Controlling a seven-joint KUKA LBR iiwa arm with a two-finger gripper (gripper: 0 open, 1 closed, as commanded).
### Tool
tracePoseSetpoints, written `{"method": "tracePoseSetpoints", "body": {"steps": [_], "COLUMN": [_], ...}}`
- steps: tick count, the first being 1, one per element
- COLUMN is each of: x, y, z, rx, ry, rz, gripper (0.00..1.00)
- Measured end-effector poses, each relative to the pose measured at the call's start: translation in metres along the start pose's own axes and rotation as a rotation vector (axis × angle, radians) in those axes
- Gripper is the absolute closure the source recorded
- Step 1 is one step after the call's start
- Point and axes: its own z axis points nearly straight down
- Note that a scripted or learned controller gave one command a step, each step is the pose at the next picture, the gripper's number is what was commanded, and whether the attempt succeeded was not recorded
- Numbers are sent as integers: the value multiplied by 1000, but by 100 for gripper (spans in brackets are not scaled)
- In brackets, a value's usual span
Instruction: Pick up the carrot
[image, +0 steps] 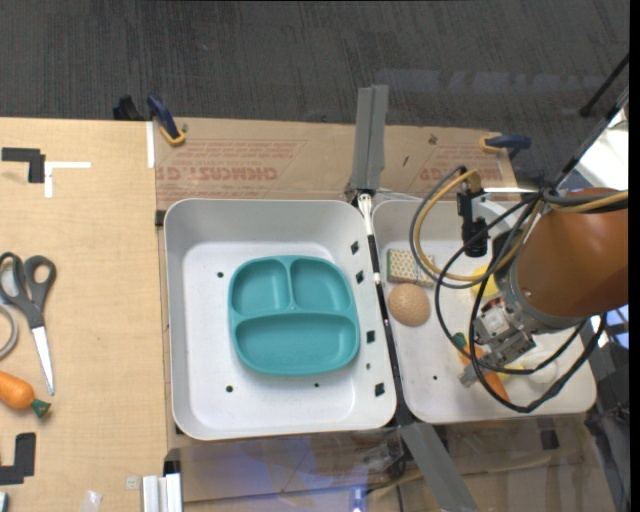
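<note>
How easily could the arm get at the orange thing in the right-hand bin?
Probably easily: the gripper hangs right over the orange thing, likely the carrot, in the right bin. The brown ball lies apart to its left, so nothing seems in the way.

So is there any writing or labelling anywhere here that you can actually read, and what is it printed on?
Red print on the cardboard sheet behind the bins: it appears upside down or mirrored from this camera, and the letters are too blurred to read with confidence.
Teal divided plate, both white bins, the scissors: no lettering visible.
</note>
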Motion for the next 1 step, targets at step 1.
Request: {"method": "tracePoseSetpoints", "body": {"steps": [1], "x": [-46], "y": [-46], "z": [-124], "rx": [3], "ry": [0], "rz": [-90], "gripper": [100]}}
